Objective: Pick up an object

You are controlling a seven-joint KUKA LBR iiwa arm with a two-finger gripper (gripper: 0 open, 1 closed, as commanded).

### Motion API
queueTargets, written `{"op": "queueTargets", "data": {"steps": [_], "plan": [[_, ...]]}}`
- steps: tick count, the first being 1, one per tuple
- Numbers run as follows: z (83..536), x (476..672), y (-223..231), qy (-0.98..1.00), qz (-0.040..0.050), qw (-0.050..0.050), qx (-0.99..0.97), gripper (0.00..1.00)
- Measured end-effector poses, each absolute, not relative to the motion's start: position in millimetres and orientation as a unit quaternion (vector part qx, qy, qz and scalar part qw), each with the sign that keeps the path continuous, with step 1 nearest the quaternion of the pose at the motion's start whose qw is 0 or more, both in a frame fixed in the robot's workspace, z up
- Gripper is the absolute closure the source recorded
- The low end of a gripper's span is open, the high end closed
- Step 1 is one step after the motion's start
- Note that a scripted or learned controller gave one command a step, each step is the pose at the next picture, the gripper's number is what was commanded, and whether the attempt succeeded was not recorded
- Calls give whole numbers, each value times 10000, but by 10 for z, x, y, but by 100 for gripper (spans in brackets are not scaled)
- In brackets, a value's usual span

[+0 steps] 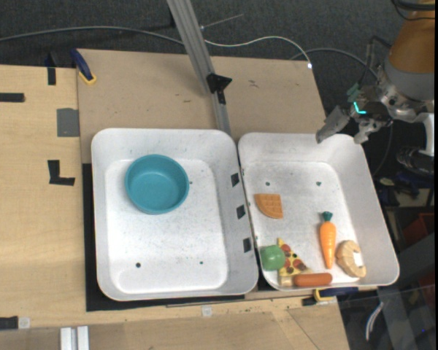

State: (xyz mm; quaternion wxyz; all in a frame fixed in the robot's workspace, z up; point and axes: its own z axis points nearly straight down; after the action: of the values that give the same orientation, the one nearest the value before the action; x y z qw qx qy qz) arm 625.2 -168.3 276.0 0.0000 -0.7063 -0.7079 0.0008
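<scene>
The right bin (299, 152) holds several toy foods: a waffle piece (269, 205) near its middle, a carrot (327, 243), a bread roll (350, 258), a green round fruit (273, 257), a pizza slice (290, 260) and a sausage (312, 279) along the near edge. My gripper (346, 126) hangs at the far right corner of this bin, above its rim, with the two fingers spread apart and nothing between them. It is well away from all the foods.
The left bin (117, 268) holds a teal bowl (157, 184) in its far half. A grey metal pole (197, 46) slants down to the gap between the bins. Cables run across the dark floor behind the bench.
</scene>
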Motion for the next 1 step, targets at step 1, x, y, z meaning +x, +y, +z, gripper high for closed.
{"op": "queueTargets", "data": {"steps": [1], "plan": [[2313, 6230, -1721, -7077, 22, 17, -7065, 0]]}}
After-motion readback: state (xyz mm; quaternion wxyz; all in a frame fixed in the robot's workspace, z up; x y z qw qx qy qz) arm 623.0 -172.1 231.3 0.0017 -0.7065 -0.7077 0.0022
